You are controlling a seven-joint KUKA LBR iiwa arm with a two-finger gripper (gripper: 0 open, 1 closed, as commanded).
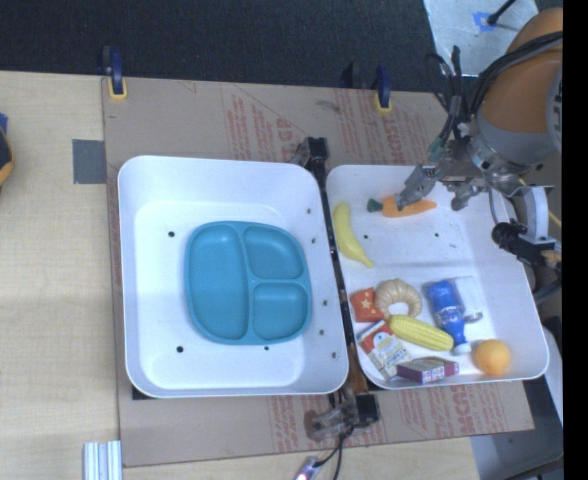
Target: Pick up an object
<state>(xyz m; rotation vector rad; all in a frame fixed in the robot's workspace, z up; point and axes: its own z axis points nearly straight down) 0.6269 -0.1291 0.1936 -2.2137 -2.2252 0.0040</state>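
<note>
My gripper hangs over the far part of the right bin, fingers spread apart and open. An orange carrot with a green top lies on the bin floor just below it. The left fingertip overlaps the carrot's middle, while the right fingertip stands clear of it to the right. Nothing is lifted. Further objects in this bin: a yellow banana, a croissant, a corn cob, a blue packet, an orange fruit, and a small box.
The left bin holds a blue divided plate. A red-and-white packet lies by the divider between the bins. Clamps sit at the bench's far edge, and a dark device at the far left.
</note>
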